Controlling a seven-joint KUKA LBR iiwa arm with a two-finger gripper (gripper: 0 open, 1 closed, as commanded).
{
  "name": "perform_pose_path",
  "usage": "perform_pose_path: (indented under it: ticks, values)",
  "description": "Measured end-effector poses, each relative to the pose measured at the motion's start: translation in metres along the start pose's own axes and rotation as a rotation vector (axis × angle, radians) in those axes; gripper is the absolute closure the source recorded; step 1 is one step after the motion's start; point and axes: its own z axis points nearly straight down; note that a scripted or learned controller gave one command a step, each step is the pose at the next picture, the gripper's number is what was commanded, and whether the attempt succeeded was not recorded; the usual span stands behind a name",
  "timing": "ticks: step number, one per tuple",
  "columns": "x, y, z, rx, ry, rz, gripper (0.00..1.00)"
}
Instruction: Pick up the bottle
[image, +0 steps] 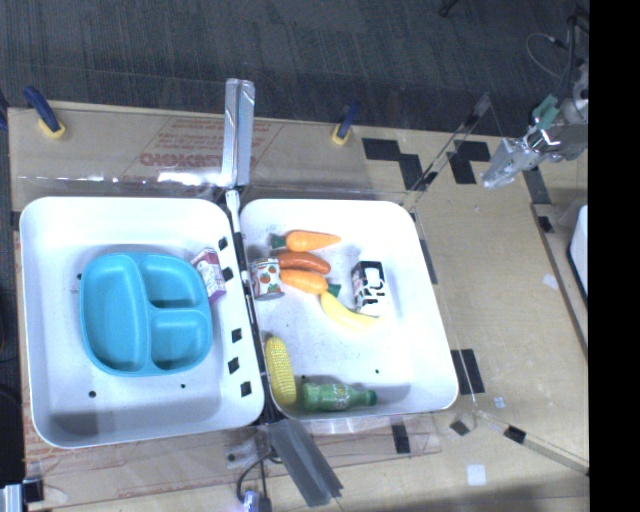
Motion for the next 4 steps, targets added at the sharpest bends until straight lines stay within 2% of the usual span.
perform_pose_path:
  ticks: [1, 2, 3, 4]
  values:
    - [0.043, 0.011, 0.034, 0.006, 0.008, -0.093, 1.0]
    - [0.002, -0.054, 0.022, 0.008, 0.007, 0.008, 1.0]
    - [0.002, -0.053, 0.011, 0.008, 0.006, 0.003, 1.0]
    - [0.004, -0.057, 0.047, 0.006, 0.007, -0.062, 1.0]
